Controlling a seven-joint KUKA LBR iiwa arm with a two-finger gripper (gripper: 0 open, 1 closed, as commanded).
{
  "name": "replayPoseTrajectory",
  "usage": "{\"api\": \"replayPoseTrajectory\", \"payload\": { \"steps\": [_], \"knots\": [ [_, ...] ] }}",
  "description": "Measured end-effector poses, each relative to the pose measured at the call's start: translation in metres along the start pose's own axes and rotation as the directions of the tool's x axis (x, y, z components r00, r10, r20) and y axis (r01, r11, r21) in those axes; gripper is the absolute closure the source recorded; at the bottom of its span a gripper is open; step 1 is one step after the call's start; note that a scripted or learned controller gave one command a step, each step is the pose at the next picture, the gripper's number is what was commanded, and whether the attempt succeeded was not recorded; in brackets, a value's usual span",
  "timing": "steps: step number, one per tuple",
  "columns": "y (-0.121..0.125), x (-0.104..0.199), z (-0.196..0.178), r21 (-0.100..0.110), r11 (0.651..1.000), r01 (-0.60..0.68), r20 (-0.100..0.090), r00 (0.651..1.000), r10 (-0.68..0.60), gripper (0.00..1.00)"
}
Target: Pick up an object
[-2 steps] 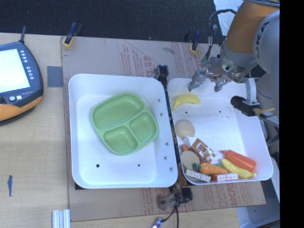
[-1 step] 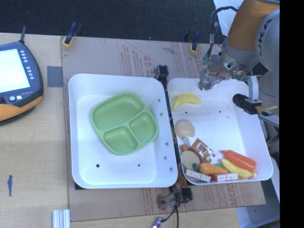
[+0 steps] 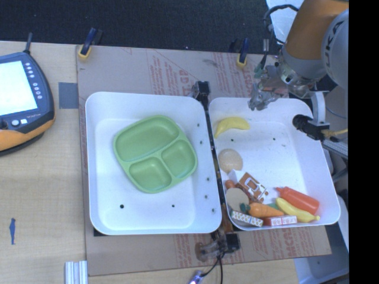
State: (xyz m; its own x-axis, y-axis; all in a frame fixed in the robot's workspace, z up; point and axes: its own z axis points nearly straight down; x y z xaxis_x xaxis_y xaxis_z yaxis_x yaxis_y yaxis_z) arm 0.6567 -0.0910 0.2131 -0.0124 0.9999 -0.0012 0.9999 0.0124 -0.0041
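Observation:
My gripper (image 3: 259, 102) hangs over the far edge of the right bin (image 3: 296, 158), a little right of and above a yellow banana (image 3: 231, 125) that lies near the bin's far left corner. Nothing shows between the fingers. A beige shell-shaped piece (image 3: 230, 159) lies below the banana. Several toy foods crowd the near edge: a brown and white box (image 3: 253, 188), a carrot (image 3: 265, 210), a red pepper (image 3: 299, 199) and a yellow piece (image 3: 295, 211).
The left bin (image 3: 100, 158) holds a green divided plate (image 3: 155, 152). A tablet-like pendant (image 3: 21, 99) lies on the bench at the far left. Clamps (image 3: 87, 45) hold the cardboard sheet at the back. A black cable fitting (image 3: 308, 125) sits at the right bin's far right rim.

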Motion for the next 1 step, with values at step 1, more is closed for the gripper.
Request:
{"api": "replayPoseTrajectory", "payload": {
  "steps": [1],
  "knots": [
    [0.0002, -0.0002, -0.0104, 0.0, 1.0, 0.005, 0.0, 1.0, -0.005, 1.0]
  ]
}}
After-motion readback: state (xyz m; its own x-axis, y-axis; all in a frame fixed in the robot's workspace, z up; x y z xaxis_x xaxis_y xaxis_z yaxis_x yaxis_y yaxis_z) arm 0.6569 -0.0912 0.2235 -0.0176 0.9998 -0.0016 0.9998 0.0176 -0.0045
